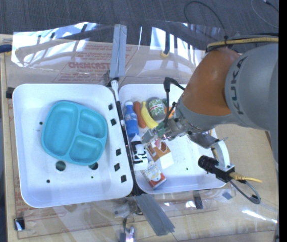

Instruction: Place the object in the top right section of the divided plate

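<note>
A light-blue divided plate point(74, 132) lies in the left bin point(27, 185), with one large section on its left and two smaller ones on its right. The right bin point(193, 180) holds a cluster of small objects: a blue bottle point(131, 119), a yellow banana-like piece point(148, 116), a green round item point(156, 106), an orange-and-white carton point(154, 175) and a flat printed packet point(160, 150). My gripper point(159, 132) reaches down into this cluster just below the banana piece, under the orange band of the arm point(211, 84). Its fingertips are lost among the objects.
A black-marked divider ridge point(122, 150) separates the two bins. A black connector with a yellow cable point(219, 169) hangs over the right bin's lower right corner. Clear plastic sheeting point(82, 39) covers the bench behind the bins.
</note>
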You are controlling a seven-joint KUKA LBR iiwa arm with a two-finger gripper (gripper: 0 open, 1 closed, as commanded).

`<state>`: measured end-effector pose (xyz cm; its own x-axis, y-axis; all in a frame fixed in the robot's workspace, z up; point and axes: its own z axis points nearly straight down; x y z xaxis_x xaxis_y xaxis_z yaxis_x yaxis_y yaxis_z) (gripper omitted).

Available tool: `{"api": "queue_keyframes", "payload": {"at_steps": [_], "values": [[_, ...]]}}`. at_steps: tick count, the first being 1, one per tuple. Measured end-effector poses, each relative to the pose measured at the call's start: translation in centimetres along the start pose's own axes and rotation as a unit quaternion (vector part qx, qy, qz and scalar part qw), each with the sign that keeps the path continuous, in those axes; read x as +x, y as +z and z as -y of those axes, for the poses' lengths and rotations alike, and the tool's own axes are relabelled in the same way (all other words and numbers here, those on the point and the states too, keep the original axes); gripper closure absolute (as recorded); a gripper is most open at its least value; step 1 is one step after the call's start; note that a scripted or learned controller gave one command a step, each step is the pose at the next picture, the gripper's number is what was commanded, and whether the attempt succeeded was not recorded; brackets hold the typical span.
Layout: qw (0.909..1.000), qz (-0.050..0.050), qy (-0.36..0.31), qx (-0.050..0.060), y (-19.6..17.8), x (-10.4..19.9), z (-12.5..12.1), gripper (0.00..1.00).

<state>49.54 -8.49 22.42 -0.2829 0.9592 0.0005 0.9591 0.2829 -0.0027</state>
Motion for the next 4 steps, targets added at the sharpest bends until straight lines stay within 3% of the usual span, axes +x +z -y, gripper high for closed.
{"api": "queue_keyframes", "payload": {"at_steps": [1,2,3,4], "values": [[0.9972,0.000,0.075,0.002,-2.3,1.2,-0.8,1.00],[1.0000,0.000,0.006,0.003,3.7,8.5,-2.8,1.00],[0.9995,0.000,-0.031,0.002,3.6,12.2,-9.1,1.00],[0.9975,0.000,-0.070,0.003,3.6,14.3,-7.9,1.00]]}}
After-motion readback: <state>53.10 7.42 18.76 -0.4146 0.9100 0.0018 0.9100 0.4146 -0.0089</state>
